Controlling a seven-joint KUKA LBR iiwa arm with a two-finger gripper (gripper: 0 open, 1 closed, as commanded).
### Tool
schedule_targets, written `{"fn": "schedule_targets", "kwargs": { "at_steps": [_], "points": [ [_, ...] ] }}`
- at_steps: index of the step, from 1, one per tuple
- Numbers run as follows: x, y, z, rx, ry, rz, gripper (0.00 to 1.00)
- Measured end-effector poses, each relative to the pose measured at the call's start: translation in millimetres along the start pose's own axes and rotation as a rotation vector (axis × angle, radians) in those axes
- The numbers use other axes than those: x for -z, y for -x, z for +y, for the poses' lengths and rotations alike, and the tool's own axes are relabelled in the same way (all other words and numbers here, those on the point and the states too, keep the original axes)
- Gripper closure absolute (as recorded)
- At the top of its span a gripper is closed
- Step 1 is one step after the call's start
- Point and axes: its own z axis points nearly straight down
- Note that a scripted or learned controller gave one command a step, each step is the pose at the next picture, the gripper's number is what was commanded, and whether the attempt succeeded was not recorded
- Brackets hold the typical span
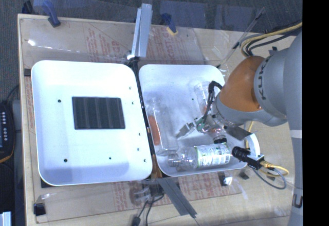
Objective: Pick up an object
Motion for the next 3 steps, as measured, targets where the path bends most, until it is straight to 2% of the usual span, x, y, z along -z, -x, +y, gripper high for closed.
{"fn": "schedule_targets", "kwargs": {
  "at_steps": [1,3],
  "points": [
    [69,5,7,0.028,0.002,-0.002,0.00],
    [63,13,37,0.100,0.003,-0.003,0.00]
  ]
}}
